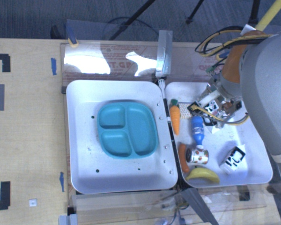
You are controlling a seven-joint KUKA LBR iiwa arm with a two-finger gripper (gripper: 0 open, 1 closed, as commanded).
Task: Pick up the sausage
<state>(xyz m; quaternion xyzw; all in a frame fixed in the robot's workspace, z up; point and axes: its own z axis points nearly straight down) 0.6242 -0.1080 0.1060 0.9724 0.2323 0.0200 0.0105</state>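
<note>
Hanging over the right bin's [257, 139] far end, the grey arm [267, 78] dips its tool [214, 108]; spread or pressed together, I cannot tell. The sausage [182, 157] lies along that bin's left wall, beside the mug [197, 155], behind the banana [202, 174].

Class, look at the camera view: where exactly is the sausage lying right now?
The sausage lies in the right bin, against its left wall near the front, beside the small can and just above the banana.
</note>
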